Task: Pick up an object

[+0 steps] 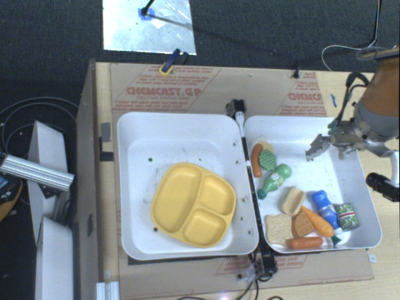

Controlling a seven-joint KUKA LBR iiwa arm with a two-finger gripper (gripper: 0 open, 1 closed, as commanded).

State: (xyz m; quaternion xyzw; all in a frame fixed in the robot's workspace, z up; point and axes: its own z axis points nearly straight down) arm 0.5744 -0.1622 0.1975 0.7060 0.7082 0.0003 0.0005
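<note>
Toy food is seen heaped in the right bin, the hand poised released above it. The green bottle, judged light, rigid and slippery, is best gripped across its body.

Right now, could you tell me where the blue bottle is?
The blue bottle lies in the right bin, toward its near right corner, between the carrot and a green packet.
</note>
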